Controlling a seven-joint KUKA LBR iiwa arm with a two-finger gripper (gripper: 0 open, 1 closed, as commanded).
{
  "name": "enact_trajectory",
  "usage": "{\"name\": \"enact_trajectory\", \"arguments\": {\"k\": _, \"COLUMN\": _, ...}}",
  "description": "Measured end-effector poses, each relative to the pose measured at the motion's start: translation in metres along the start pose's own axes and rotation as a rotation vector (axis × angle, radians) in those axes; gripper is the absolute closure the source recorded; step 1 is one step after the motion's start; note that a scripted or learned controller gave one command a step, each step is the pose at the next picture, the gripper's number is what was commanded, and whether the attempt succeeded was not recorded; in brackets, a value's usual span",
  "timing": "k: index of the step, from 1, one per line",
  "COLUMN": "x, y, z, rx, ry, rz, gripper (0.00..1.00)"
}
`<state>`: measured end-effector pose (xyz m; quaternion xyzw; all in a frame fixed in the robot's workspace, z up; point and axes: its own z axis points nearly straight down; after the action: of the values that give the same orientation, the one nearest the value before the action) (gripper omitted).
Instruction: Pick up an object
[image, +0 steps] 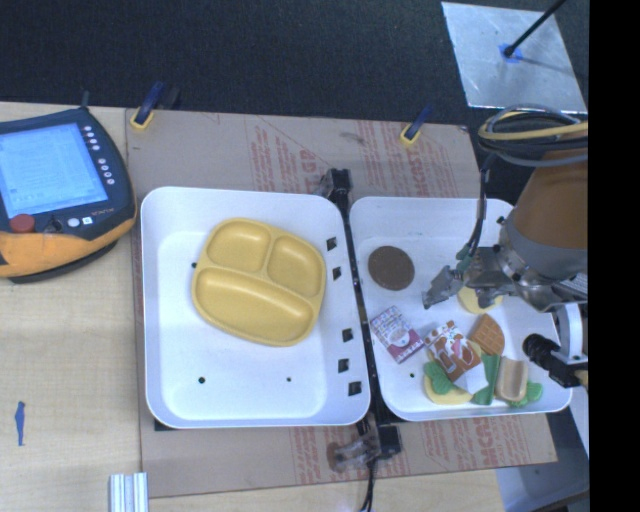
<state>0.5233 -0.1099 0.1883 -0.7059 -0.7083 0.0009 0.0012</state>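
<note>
My gripper (458, 290) hangs low in the right bin (420, 215), near its middle, with the grey and orange arm (550, 215) coming in from the right. Just under and beside it lies a pale yellow piece (470, 300), partly hidden by the gripper. A brown round disc (390, 267) lies to the gripper's left. Below it are a pink and white packet (396, 334), a red snack packet (455, 352), a toast-coloured piece (489, 335) and a heap of green and yellow toy food (480, 388).
The left bin (170, 300) holds a yellow divided plate (260, 280). A black divider with clips (345, 290) runs between the bins. A teach pendant (55, 185) lies on the bench at far left.
</note>
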Motion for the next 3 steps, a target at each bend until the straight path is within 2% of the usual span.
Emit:
{"name": "enact_trajectory", "arguments": {"k": 1, "x": -0.062, "y": 0.032, "z": 0.081, "rx": -0.002, "ry": -0.003, "rz": 0.002, "gripper": 0.0}}
{"name": "enact_trajectory", "arguments": {"k": 2, "x": -0.097, "y": -0.033, "z": 0.097, "rx": 0.002, "ry": 0.0, "rz": 0.005, "gripper": 0.0}}
{"name": "enact_trajectory", "arguments": {"k": 3, "x": -0.03, "y": 0.035, "z": 0.096, "rx": -0.004, "ry": -0.001, "rz": -0.006, "gripper": 0.0}}
